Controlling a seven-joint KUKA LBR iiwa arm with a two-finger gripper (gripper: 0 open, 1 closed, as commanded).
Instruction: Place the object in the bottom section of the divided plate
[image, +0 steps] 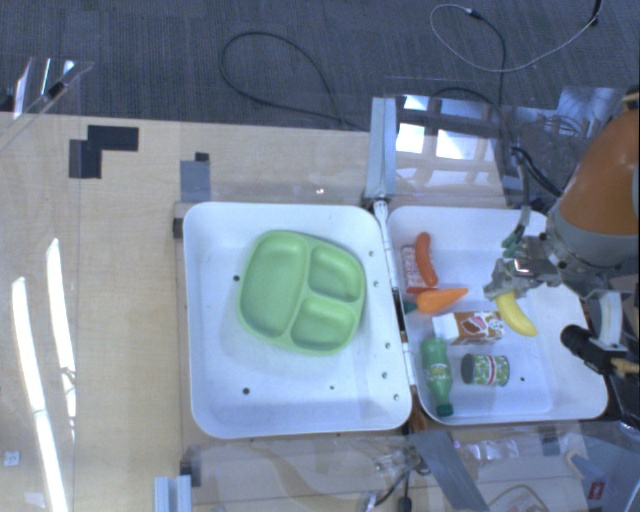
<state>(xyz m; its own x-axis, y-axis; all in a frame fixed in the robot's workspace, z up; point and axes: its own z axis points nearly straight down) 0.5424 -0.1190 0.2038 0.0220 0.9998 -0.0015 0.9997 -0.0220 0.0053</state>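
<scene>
A light green divided plate (300, 292) lies in the left bin (215, 390), with one large section on its left and two smaller ones on its right. My gripper (512, 275) hangs over the right bin (575, 400), directly above the upper end of a yellow banana (518, 315). The banana lies on the bin floor, and I cannot make out whether the gripper touches it. Nothing lies on the plate.
The right bin also holds a red sausage (427, 258), an orange carrot (441, 298), a red and white packet (410, 268), a small carton (478, 326), a green bottle (436, 372) and a green-labelled can (485, 369). A metal rail (379, 160) stands behind the bins.
</scene>
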